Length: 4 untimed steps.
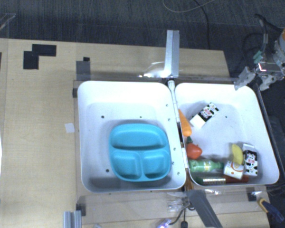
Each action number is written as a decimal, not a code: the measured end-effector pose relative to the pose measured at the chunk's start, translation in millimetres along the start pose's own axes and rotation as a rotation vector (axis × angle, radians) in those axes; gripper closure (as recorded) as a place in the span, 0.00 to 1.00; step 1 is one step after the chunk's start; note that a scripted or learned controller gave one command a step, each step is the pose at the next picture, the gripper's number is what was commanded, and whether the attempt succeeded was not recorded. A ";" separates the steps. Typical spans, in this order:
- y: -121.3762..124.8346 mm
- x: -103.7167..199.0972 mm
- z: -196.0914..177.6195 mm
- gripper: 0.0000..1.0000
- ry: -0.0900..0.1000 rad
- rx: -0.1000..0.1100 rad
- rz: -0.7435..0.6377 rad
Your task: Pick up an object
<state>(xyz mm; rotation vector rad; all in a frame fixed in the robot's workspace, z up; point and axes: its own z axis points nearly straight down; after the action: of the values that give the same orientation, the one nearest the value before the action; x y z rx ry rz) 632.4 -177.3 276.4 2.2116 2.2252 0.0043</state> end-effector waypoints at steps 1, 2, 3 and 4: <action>33.1 -27.9 18.7 0.00 -0.002 -0.002 -0.051; -27.7 -27.5 106.8 0.00 0.000 0.001 -0.102; -84.3 -27.4 181.4 0.00 -0.001 -0.002 -0.055; -130.3 -25.8 185.2 0.00 0.000 -0.012 0.048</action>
<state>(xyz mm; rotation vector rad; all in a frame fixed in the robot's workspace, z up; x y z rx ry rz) 503.2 -204.1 90.5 2.2587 2.1650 0.0174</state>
